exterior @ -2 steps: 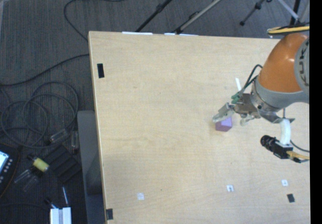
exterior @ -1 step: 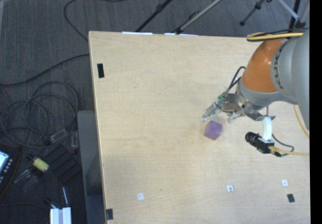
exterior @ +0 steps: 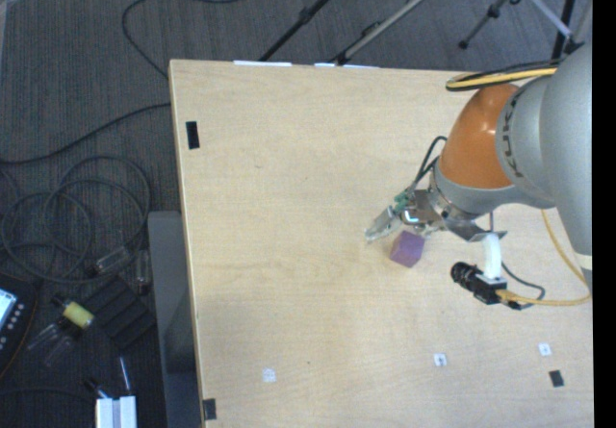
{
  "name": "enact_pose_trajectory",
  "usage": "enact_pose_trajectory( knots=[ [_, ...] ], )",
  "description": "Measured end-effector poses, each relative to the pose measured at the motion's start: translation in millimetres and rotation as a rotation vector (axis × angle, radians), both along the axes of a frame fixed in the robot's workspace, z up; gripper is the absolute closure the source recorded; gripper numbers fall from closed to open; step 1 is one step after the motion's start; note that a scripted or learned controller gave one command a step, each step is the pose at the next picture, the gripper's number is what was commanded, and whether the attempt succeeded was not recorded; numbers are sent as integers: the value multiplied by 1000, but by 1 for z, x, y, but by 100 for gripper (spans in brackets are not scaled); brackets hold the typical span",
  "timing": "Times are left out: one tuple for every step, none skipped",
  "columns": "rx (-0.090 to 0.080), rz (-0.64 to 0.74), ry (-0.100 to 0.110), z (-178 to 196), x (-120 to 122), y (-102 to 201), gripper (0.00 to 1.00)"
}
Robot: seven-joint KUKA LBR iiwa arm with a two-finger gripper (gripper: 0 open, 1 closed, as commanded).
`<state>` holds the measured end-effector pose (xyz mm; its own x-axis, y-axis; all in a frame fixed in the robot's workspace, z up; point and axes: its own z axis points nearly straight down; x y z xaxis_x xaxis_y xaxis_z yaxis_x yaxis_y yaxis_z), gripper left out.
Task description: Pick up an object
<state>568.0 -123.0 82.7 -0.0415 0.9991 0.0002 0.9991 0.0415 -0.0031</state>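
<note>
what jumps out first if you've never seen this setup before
The big grey arm with its orange band fills the right side, reaching over a pale wooden bench top. Its end effector sits right by a small purple block near the middle of the board, the one bright item there. Off to the left, black cables coil on the dark carpet.

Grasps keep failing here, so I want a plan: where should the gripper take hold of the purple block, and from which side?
Probably from straight above, fingers closing on two opposite flat sides of the purple block. It lies alone on the bench, with open room all round. The gripper is already beside it.
</note>
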Motion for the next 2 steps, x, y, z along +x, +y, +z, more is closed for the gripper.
enact_pose_trajectory(
  knots=[
    [1,-2,0,9,0,0,100],
    [-2,39,-2,100,46,6,100]
  ],
)
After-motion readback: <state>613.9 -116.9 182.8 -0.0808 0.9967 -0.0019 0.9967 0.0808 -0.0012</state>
